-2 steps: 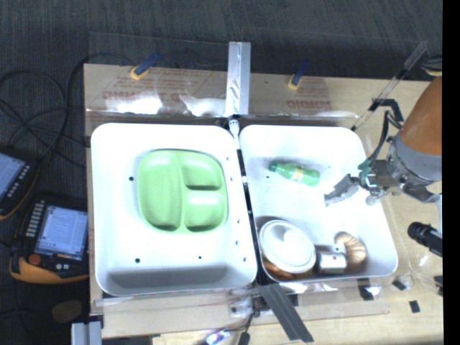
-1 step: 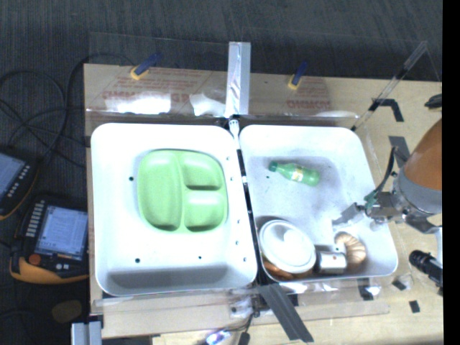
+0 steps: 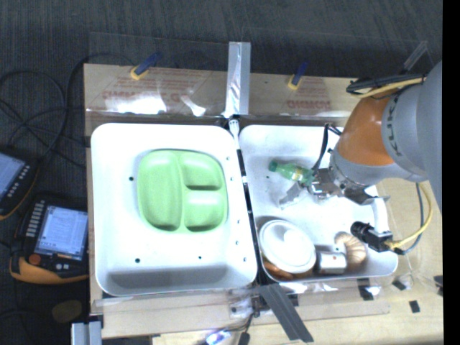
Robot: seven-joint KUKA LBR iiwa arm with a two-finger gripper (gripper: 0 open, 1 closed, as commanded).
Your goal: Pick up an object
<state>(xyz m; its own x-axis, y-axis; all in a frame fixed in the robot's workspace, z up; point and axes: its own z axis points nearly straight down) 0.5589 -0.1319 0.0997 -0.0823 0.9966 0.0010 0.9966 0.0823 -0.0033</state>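
Observation:
My gripper point(image 3: 293, 191) reaches in from the right and hangs low over the middle of the right bin point(image 3: 251, 192). A small green object point(image 3: 290, 169) lies just beyond it toward the back, close to the gripper; whether they touch is unclear. At the front of that bin a white bowl point(image 3: 286, 243) rests on something brown point(image 3: 277, 270). To the right of the bowl are a tan curved piece point(image 3: 353, 244) and a small white block point(image 3: 332, 261). A green divided plate point(image 3: 183, 190) lies in the left bin point(image 3: 108, 192).
The grey arm with its orange band point(image 3: 366, 131) covers the right bin's back right corner. A black and yellow cable point(image 3: 402, 244) runs near that bin's right wall. A wall divides the two bins point(image 3: 243, 192). Handheld devices point(image 3: 57, 232) sit off the bench at left.

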